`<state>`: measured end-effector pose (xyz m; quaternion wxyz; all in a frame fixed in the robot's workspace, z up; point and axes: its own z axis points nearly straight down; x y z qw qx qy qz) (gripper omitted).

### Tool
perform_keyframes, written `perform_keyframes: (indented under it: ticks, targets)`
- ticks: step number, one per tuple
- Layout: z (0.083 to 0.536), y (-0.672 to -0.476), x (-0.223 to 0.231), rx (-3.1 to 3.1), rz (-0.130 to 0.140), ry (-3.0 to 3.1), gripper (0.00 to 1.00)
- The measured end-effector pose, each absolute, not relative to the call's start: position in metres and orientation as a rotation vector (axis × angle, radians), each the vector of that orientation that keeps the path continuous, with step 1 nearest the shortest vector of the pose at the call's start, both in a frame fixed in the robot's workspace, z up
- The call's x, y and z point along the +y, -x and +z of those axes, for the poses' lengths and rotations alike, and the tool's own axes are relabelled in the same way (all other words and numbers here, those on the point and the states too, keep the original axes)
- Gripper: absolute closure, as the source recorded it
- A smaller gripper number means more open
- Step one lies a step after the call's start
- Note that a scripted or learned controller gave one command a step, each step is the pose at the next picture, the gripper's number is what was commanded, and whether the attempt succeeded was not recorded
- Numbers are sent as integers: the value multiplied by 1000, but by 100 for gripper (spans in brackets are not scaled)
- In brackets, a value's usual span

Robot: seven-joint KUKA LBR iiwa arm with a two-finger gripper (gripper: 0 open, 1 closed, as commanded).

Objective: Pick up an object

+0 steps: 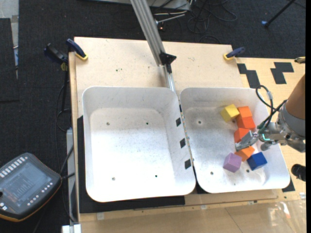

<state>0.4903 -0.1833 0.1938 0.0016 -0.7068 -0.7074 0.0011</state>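
The two-finger gripper (249,141) sat low in the right-hand shallow white bin (204,178), reaching in from that bin's right side among a cluster of small blocks. Whether its fingers were apart or together could not be told (they were too small and blurred). Beside the gripper lay an orange foam block (245,118), with a yellow cube (230,112) touching its left edge. Just below the gripper sat a purple cube (233,162) and a blue cube (257,160), a smaller orange piece (247,152) between them. The left-hand white bin (97,130) stood alongside on the pale tabletop (126,62).
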Motion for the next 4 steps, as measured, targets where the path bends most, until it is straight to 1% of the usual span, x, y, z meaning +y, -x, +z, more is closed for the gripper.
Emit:
perform_keyframes:
  ticks: [1, 2, 3, 4]
  targets:
    - [195, -491, -183, -2221, 0, 2221, 0]
    - [139, -501, -183, -2218, 4, 2218, 0]
    - [124, -506, -186, -2236, -11, 2235, 0]
    - [132, -507, -187, -2239, -13, 2238, 100]
